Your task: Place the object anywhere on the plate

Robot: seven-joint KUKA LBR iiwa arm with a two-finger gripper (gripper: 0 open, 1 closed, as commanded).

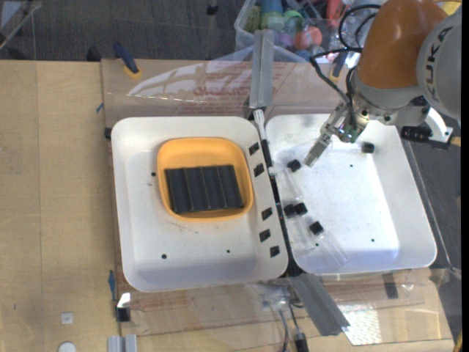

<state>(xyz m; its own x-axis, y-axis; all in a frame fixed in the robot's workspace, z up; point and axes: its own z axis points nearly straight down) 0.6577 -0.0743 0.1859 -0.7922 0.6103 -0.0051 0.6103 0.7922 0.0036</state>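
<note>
I see a dark ribbed rectangular block [204, 188] lying on the orange plate [167, 158], left bin; my gripper [315, 155] hangs over the right bin, its state I cannot tell.

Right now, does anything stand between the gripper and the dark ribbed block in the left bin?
Only the adjoining bin rims, carrying small black clips, lie between the gripper and the dark ribbed block. The block already rests on the orange plate.
</note>
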